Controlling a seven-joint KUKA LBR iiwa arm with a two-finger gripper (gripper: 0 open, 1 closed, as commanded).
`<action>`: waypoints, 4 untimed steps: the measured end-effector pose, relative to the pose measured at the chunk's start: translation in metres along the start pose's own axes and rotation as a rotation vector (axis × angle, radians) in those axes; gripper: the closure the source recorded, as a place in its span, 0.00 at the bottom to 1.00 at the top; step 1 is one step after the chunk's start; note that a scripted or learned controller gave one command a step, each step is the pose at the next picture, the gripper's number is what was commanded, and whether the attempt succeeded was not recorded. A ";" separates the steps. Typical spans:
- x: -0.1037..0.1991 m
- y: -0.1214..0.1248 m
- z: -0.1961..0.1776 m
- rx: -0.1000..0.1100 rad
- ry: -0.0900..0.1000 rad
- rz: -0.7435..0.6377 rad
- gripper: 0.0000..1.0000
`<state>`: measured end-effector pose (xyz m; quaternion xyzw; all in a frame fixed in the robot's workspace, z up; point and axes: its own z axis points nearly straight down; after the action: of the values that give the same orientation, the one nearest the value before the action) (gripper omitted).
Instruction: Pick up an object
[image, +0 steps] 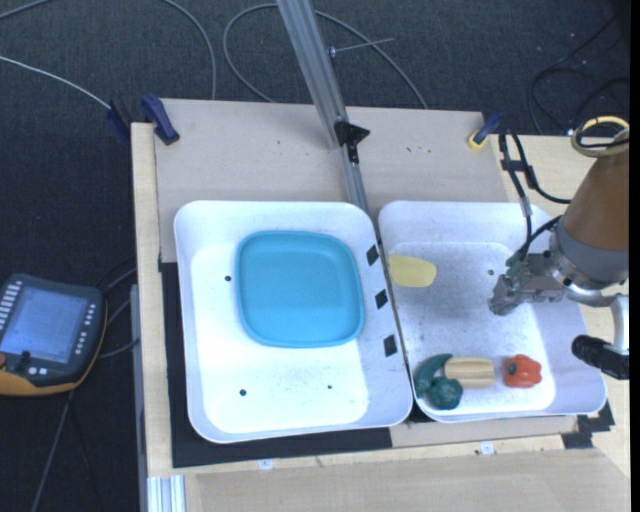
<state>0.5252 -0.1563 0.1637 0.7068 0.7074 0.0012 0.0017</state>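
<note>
The right bin (455, 235) holds several small objects. A pale yellow piece (411, 270) lies near its left wall. Along the bin's front edge sit a dark green toy (438, 382), a tan block (470, 371) and a red toy vegetable (521, 371). My gripper (503, 298) hangs low over the right middle of this bin, above bare floor. It is well right of the yellow piece and behind the red vegetable. I see nothing in it.
The left bin (200, 300) carries a blue square plate (300, 288). A metal pole (325, 80) slants down to the gap between the bins. Black clips (380, 298) line the shared wall. Cables (520, 170) trail behind the right bin.
</note>
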 end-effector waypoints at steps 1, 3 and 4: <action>0.000 0.008 -0.061 -0.002 0.000 0.000 1.00; 0.059 0.010 -0.075 0.004 0.002 -0.004 1.00; 0.110 0.008 -0.066 0.004 0.002 -0.004 1.00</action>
<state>0.5325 -0.0458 0.2293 0.7055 0.7087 0.0003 -0.0003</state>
